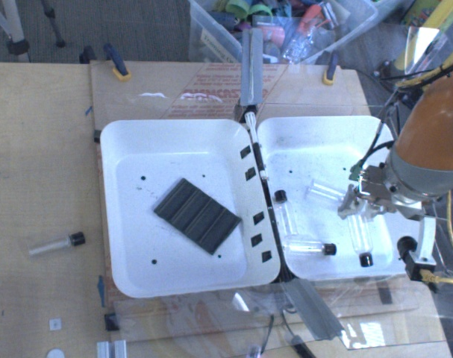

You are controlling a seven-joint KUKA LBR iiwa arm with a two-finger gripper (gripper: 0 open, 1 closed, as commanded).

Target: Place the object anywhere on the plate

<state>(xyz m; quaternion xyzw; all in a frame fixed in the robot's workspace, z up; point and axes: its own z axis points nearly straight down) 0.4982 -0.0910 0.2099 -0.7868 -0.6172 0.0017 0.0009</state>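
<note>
Several clear plastic vials with black caps [308, 247] lie unmoved; our tool [354, 203] hovers there, grip state unclear, dark ribbed rectangular plate [197, 215] bare.

A clear tub of bright toys [286, 6] sits behind the bins; a capped vial [56, 244] lies on the bench.

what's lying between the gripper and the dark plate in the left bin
In the camera view, clear tubes with black caps and the bins' divider lie between the gripper and the plate.
</note>
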